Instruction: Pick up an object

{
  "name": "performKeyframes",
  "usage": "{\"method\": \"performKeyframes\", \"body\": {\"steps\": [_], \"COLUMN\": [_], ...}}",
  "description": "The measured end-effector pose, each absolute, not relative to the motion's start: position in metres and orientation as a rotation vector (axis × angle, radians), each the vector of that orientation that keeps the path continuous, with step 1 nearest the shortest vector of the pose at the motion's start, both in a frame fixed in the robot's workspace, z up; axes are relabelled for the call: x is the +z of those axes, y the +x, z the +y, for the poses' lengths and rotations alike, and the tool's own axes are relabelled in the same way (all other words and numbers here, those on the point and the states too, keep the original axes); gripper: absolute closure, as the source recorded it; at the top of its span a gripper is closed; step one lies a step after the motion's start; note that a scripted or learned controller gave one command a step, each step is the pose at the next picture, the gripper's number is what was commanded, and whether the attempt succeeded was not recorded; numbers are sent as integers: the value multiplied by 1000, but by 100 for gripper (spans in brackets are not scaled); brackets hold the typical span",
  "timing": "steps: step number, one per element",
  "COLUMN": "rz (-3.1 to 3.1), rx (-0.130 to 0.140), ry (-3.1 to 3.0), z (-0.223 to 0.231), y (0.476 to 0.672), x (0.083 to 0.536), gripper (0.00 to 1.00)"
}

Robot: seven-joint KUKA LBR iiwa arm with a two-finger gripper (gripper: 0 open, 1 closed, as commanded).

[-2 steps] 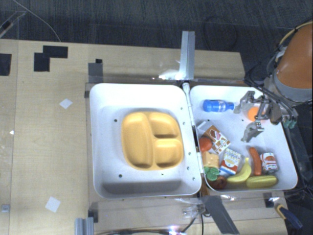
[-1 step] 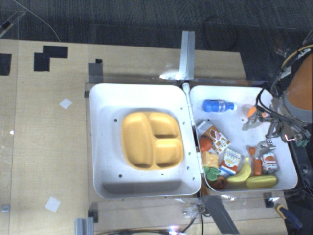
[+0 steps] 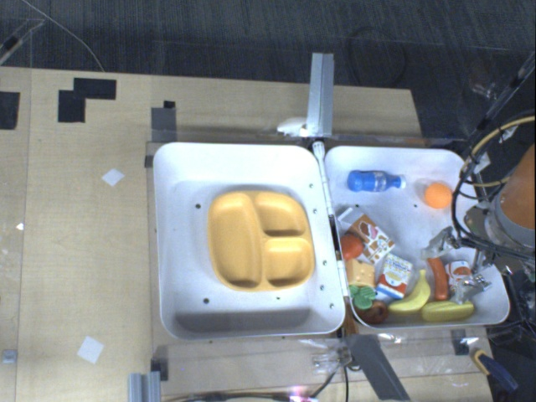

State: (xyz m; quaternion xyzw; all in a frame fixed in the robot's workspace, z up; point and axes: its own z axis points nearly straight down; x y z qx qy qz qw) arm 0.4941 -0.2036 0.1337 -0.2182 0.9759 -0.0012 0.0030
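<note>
Jaws are seen low in the right bin [image 3: 499,306], near its right side, just beside one red sausage [image 3: 439,276]. Whether they are spread or closed cannot be told, and nothing is seen held between them. One wooden table [image 3: 75,249] is seen under it all. Two white bins are set on it side by side, touching. One grey arm [image 3: 511,216] is seen coming in from the right. One yellow plate [image 3: 260,239] with three hollows is laid flat in the middle of the left bin [image 3: 172,224]. All the small things to be picked are found in the right bin. Two yellow bananas [image 3: 412,298] are laid at its near edge, close together. One blue bottle [image 3: 374,181] is laid on its side at the far end. One snack bag [image 3: 373,239] and one small carton [image 3: 395,273] are laid near the middle. One orange ball [image 3: 437,194] is seen near the bottle. One red tomato [image 3: 352,246] is seen by the left wall.
</note>
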Motion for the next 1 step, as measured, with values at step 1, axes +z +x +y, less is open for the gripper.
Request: {"method": "performKeyframes", "body": {"steps": [1], "rz": [3131], "rx": [-1], "ry": [-105], "z": [-204], "y": [566], "x": [94], "gripper": [0]}}
